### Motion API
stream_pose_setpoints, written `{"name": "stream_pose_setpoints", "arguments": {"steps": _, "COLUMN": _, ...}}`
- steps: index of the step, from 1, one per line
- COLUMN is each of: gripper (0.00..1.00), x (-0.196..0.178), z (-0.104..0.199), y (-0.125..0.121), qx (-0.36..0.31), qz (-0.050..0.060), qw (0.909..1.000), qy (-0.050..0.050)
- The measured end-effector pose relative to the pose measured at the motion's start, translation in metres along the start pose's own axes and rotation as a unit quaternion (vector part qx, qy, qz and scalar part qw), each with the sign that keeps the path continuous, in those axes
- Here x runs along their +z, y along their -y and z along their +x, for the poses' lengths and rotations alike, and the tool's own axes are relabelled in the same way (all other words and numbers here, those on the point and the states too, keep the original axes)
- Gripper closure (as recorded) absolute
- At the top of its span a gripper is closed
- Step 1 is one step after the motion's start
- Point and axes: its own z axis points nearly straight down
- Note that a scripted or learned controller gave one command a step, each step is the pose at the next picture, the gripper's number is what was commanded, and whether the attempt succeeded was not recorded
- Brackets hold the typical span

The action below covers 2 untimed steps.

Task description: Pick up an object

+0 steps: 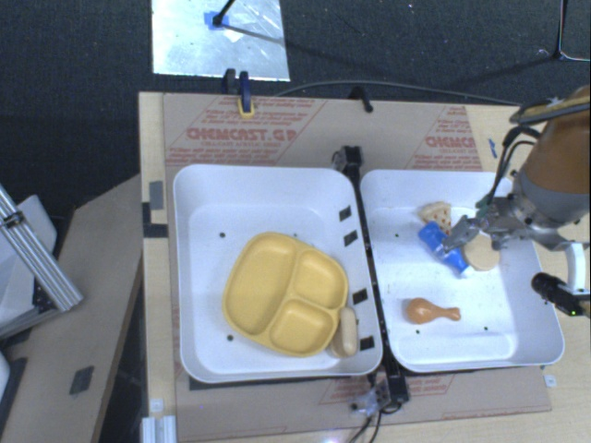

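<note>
overhead, the gripper (pixel 464 235) sits low in the right bin (pixel 526 349), near its far right corner, fingers spread around a blue object (pixel 440 245), touching it; grip not confirmed. a beige wedge (pixel 436 214) and a tan disc (pixel 482 256) lie just beside. toy drumstick (pixel 429 312) nearer the front edge. left bin (pixel 199 247): yellow divided tray (pixel 282 293), beige piece (pixel 346 331) touching its front right corner.
</note>
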Motion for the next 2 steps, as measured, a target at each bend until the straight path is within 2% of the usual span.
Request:
{"name": "stream_pose_setpoints", "arguments": {"steps": 1, "gripper": 0.00, "x": 0.042, "z": 0.000, "y": 0.003, "qx": 0.000, "qz": -0.001, "qw": 1.0000, "qy": 0.000}}
{"name": "stream_pose_setpoints", "arguments": {"steps": 2, "gripper": 1.00, "x": 0.029, "z": -0.001, "y": 0.001, "qx": -0.001, "qz": -0.004, "qw": 1.0000, "qy": 0.001}}
